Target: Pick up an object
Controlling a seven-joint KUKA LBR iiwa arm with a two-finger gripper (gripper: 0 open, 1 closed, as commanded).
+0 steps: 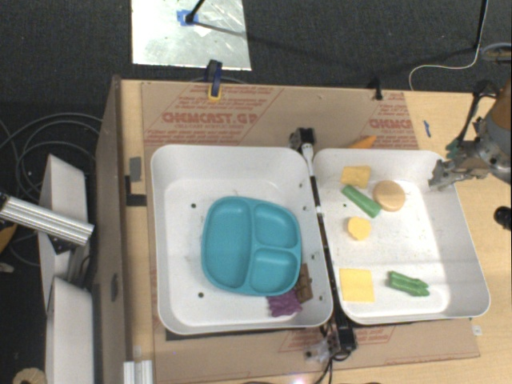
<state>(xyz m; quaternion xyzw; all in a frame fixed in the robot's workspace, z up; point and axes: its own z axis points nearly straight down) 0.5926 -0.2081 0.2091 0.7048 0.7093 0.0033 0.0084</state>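
The right bin (460, 238) holds several small items: a yellow block (356, 175), a green stick (362, 201), a tan round piece (390, 195), a small yellow chunk (359, 229), a flat yellow square (357, 285) and a green pod (408, 283). My gripper (450, 170) hangs over that bin's far right rim, to the right of the tan round piece and apart from every item. Nothing shows in its grasp.
In the left bin (180, 214) lies a blue divided plate (250, 246), with a purple piece (282, 303) and a brown piece (305, 286) at its near edge. An orange piece (363, 142) rests on the cardboard behind the right bin. Cables run along the right side.
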